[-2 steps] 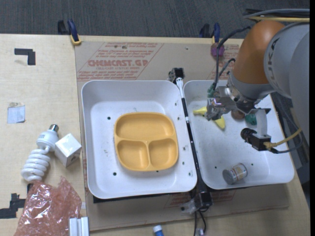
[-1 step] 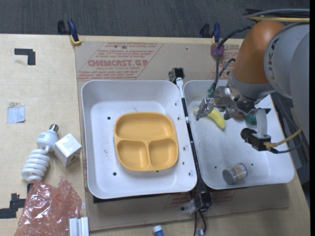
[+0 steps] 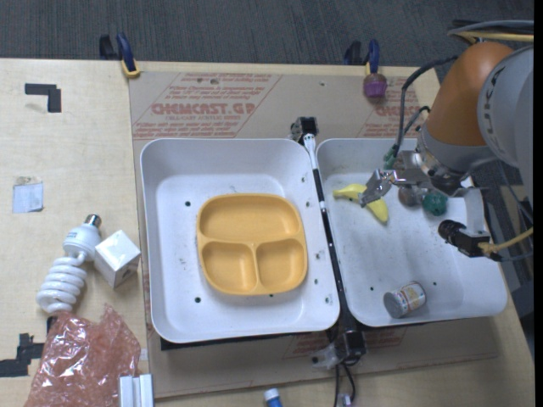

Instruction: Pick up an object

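- Nearest us, a small can [image 3: 405, 299] is lying in the right bin [image 3: 475, 299].
- Farther back, we are seeing the gripper [image 3: 376, 189] over a yellow banana [image 3: 365, 200]; whether its fingers are apart, we cannot tell.
- We are judging the banana light, smooth, best gripped mid-body.

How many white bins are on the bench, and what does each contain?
2. The left white bin contains a yellow divided tray. The right white bin contains a banana, a small can and a green object; the arm may hide more.
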You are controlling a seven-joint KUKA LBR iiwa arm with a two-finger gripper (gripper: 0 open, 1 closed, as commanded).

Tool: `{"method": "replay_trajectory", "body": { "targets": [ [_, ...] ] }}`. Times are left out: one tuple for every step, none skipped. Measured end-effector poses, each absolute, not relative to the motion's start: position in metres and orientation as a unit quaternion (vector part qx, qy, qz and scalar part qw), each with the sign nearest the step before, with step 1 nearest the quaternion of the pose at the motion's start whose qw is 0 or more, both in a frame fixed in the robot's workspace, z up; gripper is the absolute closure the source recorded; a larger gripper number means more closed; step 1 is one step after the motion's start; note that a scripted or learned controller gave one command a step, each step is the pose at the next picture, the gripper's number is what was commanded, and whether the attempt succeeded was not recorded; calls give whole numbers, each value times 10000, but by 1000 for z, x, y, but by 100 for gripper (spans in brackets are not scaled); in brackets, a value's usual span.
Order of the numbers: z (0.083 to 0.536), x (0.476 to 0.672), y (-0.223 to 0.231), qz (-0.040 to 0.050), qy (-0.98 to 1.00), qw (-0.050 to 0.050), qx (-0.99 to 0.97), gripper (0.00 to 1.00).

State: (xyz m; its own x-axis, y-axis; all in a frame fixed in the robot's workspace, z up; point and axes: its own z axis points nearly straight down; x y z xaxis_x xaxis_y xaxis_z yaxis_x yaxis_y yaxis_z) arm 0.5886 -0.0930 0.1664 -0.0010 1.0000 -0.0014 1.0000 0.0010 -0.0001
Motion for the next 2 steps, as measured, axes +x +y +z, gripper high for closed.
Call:
{"method": "replay_trajectory", "body": {
  "targets": [
    [97, 592, -133, -4, 7074, 2, 7068, 0],
    [107, 592, -133, -7, 7083, 8, 7059, 100]
  ]
}}
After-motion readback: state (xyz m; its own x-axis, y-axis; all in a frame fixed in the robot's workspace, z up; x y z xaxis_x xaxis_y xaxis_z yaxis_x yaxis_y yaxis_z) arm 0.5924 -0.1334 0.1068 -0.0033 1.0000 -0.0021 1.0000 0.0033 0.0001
